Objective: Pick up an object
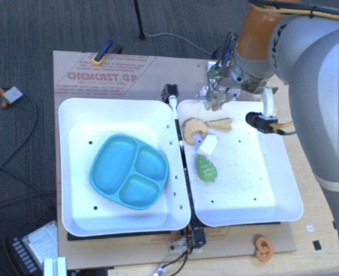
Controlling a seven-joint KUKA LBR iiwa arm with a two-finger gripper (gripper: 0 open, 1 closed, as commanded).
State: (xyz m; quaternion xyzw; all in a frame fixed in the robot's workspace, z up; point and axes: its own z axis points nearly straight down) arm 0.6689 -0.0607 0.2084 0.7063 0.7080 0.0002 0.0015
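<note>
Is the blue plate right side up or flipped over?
Right side up. The blue plate lies in the left bin with its three hollows facing up.

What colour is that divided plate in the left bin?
The divided plate is light blue, shown clearly in the camera view.

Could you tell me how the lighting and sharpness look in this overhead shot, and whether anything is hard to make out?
In the camera view, light is bright and even; the right bin is nearly blown out to plain white, with soft shadows under the green object and blue tray. The pincer is small and slightly soft, so its detail is unclear; the carpet looks dim.
</note>
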